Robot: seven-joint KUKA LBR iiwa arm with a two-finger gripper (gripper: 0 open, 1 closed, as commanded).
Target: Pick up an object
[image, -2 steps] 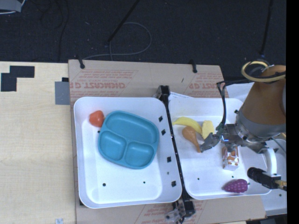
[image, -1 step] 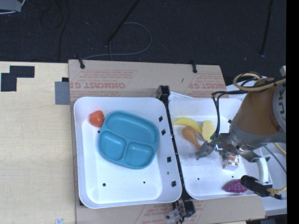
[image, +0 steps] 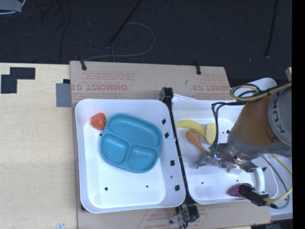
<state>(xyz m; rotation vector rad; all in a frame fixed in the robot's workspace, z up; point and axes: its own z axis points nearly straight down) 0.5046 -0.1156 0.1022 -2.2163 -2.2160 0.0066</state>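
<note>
In the right bin (image: 205,193) lie a yellow banana (image: 189,125), a yellow wedge (image: 210,132) and an orange-brown drumstick-shaped toy (image: 195,139). A purple item (image: 235,191) rests near that bin's front right corner. My gripper (image: 204,160) is low in the right bin, just below and to the right of the drumstick toy's lower end. Whether it touches the toy is unclear. The grey arm with its orange band (image: 252,128) hides the right side of the bin.
The left bin (image: 82,175) bears a blue divided plate (image: 131,142) and a small orange-red ball (image: 98,121) at its back left. A black divider (image: 174,147) runs between the bins. Cables (image: 248,92) loop above the arm.
</note>
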